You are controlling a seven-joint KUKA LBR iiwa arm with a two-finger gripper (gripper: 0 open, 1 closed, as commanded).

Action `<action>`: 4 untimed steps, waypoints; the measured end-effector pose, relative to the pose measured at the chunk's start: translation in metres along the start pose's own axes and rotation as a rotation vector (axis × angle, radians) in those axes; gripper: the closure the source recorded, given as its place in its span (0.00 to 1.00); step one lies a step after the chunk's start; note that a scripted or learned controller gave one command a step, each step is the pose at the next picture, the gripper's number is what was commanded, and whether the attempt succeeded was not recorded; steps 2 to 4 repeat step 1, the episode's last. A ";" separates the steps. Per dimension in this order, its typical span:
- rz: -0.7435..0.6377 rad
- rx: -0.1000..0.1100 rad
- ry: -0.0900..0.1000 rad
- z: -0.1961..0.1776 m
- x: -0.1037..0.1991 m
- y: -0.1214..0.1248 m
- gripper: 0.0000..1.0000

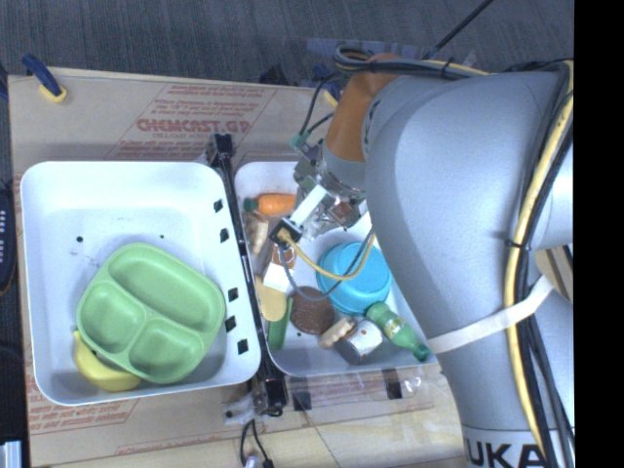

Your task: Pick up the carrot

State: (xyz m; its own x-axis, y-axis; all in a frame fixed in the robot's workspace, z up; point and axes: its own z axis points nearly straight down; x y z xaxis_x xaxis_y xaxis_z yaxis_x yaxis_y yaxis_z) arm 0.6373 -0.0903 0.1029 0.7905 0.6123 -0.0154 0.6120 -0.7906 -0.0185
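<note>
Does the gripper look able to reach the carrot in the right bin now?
Probably yes. The carrot lies uncovered by the far wall of the right bin, and the gripper hangs close beside it; that wall may hinder the approach.

bulky grey arm (pixel 468 222) — orange band (pixel 349 115), yellow cables (pixel 542 154), black lettering (pixel 499 452).

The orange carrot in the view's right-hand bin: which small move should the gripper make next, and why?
Probably a short sideways shift toward the view's left, to bring the gripper over the orange carrot. The carrot lies near the far left corner of the right-hand white bin, beside the gripper rather than beneath it, so a descent from here would likely miss it.
</note>
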 end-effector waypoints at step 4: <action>0.000 0.000 -0.001 0.000 0.000 0.000 0.00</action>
